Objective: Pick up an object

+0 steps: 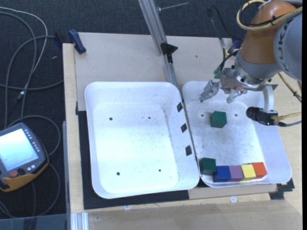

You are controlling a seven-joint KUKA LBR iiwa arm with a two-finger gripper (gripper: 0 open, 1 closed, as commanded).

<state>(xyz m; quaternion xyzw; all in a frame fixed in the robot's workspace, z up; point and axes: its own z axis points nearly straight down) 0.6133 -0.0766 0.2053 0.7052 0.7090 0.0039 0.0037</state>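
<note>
Starting nearest the camera, a row of cubes (233,170) is seen against the right bin's (273,147) front wall. Beyond it, mid-bin, the green cube (218,119) stands alone, judged light, stiff and easily taken by opposite flat faces, with open room all around. Just beyond the cube, the pincer (219,92) hangs spread apart, holding nothing.

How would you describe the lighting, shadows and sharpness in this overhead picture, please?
Camera view: even, soft light; the white bins are bright but not blown out, their dark specks still legible. The green cube casts just a faint, short shadow. The hand looks slightly soft, its fingers hard to read, while the row of cubes at the near rim is crisp. The pendant screen glares white.
</note>
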